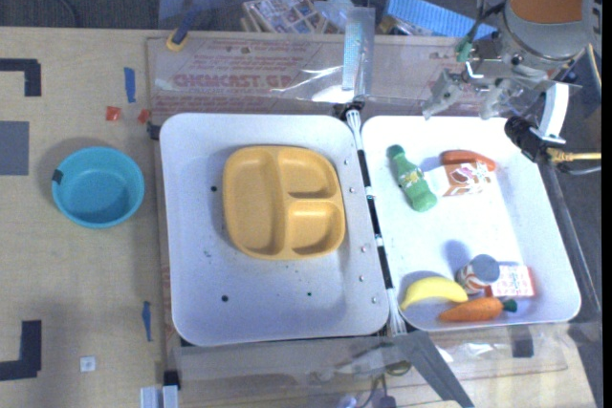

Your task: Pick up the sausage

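Observation:
The sausage (468, 157), a short red-brown link, lies in the far part of the right bin (535, 234), touching the top edge of a small white-and-red carton (465, 178). My gripper (466, 100) hangs above the bin's far rim, a little beyond the sausage and clearly higher than it. Its two fingers (438, 98) are spread apart and point down with nothing between them.
A green bottle (411, 177) lies left of the sausage. A banana (429, 289), a carrot (470, 309) and another carton (507, 280) crowd the bin's near edge. The left bin (191, 282) holds a yellow divided tray (284, 201). A blue bowl (98, 186) sits at the far left.

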